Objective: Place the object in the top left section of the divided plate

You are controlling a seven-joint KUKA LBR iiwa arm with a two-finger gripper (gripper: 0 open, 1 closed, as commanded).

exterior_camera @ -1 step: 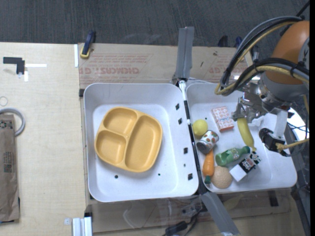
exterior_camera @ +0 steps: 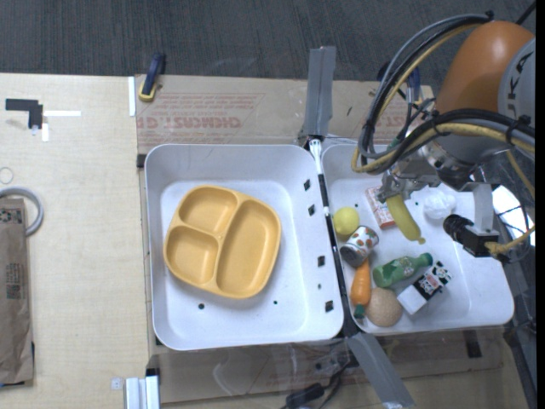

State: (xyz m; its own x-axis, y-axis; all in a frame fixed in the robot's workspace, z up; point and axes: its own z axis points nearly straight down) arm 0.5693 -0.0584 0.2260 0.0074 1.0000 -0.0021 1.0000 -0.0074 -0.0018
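Right bin [exterior_camera: 477, 313] crowds carrot [exterior_camera: 361, 285], bottle [exterior_camera: 402, 269], lemon [exterior_camera: 346, 221].

I am seeing the gripper [exterior_camera: 398, 191] hanging over the right bin [exterior_camera: 502, 309], a banana [exterior_camera: 405, 218] lying right under it, touching or nearly so. Just left of the jaws a lemon [exterior_camera: 346, 221] is sitting, a can [exterior_camera: 360, 243] below it, then a carrot [exterior_camera: 362, 283] and a potato [exterior_camera: 384, 308]. A bottle [exterior_camera: 402, 269] is lying below the jaws. Far left, the divided plate [exterior_camera: 223, 241] is resting in the left bin [exterior_camera: 170, 309].
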